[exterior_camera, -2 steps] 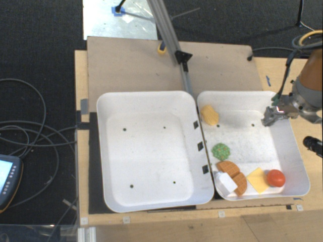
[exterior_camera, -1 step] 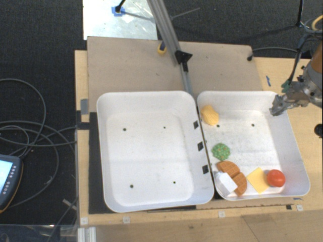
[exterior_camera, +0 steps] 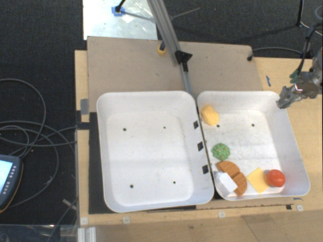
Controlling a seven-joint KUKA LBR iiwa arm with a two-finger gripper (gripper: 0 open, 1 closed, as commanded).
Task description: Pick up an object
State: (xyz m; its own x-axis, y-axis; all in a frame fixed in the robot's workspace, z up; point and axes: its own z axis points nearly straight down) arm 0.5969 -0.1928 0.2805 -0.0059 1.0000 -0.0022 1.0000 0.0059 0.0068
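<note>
Claw (exterior_camera: 283, 101) hovering at the right bin's (exterior_camera: 282, 135) far right corner, grip state impossible to tell
Objects are lying well apart from it toward the bin's near side: a red ball (exterior_camera: 275, 178) sitting in the near right corner, just beside a yellow wedge (exterior_camera: 258, 179); a brown piece (exterior_camera: 233, 173), white block (exterior_camera: 226, 182), green lump (exterior_camera: 220, 150) and yellow lump (exterior_camera: 210, 115) are resting along the left wall
</note>
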